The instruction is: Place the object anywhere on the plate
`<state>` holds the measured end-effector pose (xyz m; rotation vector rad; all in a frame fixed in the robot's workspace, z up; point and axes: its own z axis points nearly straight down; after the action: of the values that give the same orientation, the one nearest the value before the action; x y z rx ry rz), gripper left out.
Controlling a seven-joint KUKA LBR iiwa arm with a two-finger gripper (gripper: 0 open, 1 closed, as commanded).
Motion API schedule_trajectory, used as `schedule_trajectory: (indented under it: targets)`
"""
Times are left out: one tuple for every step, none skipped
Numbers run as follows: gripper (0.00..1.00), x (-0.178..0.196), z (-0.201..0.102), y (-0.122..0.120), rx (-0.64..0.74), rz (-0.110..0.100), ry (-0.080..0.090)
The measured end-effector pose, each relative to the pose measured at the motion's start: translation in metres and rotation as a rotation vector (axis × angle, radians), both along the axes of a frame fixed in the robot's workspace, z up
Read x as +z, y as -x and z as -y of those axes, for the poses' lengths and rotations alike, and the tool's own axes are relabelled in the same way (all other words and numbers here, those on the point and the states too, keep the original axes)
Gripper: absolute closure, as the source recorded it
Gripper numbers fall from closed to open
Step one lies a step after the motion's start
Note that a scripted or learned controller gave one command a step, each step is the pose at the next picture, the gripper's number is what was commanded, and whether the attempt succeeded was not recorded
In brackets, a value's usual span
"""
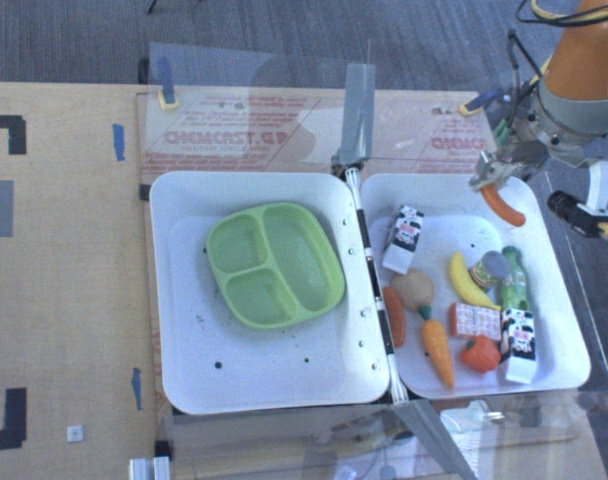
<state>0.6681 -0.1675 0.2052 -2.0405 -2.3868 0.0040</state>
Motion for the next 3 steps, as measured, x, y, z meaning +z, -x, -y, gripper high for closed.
schedule_trajectory:
  targets:
    - [1.00, -0.027, -0.050, 0.049, 0.187, -0.002, -0.003]
    - [1.00, -0.024, -0.124, 0.072, 0.078, -0.003, -0.002]
    - [1.00, -0.024, -0.205, 0.066, 0.007, -0.001, -0.001]
